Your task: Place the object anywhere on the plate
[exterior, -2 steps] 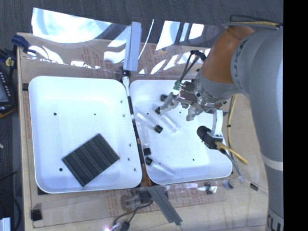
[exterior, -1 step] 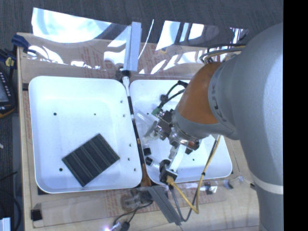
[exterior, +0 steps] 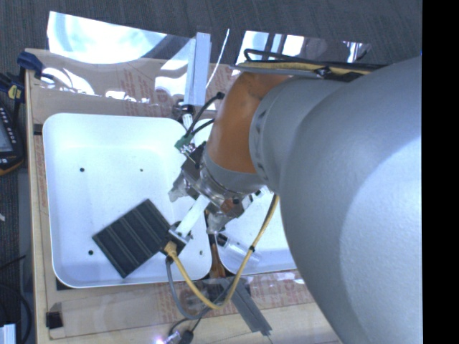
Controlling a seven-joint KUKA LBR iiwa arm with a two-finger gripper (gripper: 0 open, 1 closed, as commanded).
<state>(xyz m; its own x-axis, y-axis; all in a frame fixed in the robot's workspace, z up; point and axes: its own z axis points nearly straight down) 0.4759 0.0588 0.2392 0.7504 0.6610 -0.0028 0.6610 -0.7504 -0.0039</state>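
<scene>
Jaws state: cannot tell, hidden under arm point(exterior: 344, 178). Object point(exterior: 134, 237): dark ribbed rectangular slab, flat in left bin point(exterior: 64, 192).

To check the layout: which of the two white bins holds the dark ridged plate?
The left bin holds the dark ridged plate, near its lower right corner; the arm covers most of the other bin.

Open floor fills the upper and middle of the left bin point(exterior: 57, 192), where a dark ribbed plate point(exterior: 136, 236) occupies the lower part. The grey arm point(exterior: 344, 192) and its yellow cable point(exterior: 193, 278) block the divide and cover the right bin.
</scene>
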